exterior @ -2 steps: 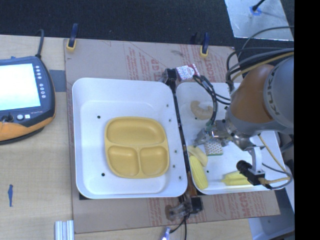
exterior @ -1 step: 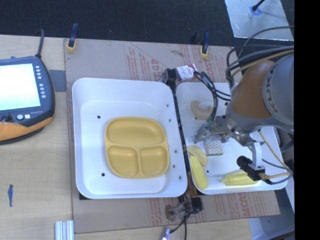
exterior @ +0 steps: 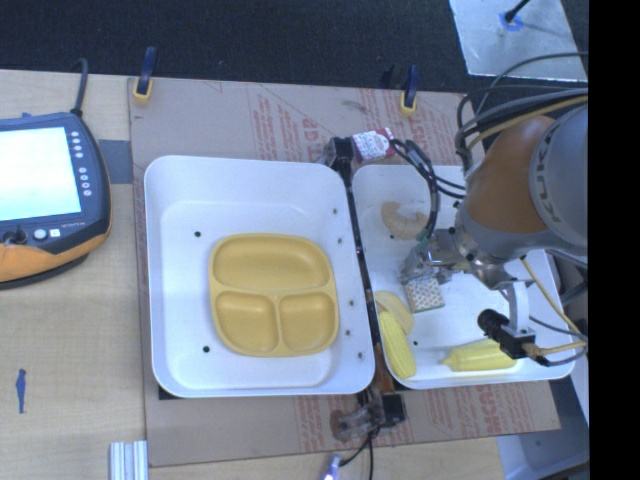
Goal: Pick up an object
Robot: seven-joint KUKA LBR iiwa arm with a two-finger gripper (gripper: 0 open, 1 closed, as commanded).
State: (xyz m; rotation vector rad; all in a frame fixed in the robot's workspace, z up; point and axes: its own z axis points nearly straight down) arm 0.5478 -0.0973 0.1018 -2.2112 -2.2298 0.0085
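Right bin (exterior: pixel 440 373), smooth white plastic: patterned square packet (exterior: pixel 425 292), yellow corn cob (exterior: pixel 397 346), yellow bottle (exterior: pixel 480 356), pale lump (exterior: pixel 405 221). Gripper (exterior: pixel 428 264) just above the packet, grip state unclear. Left bin (exterior: pixel 170 268): yellow three-compartment tray (exterior: pixel 272 293).

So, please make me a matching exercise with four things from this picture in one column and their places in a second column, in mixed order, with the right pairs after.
Things:
1. yellow divided plastic tray
2. yellow corn cob toy
3. yellow plastic bottle lying on its side
4. handheld control pendant with a bright screen

Places:
A. on the bench, left of both bins
B. right bin, along its left wall
C. middle of the left bin
D. right bin, near its front edge

Pairs: 1-C, 2-B, 3-D, 4-A
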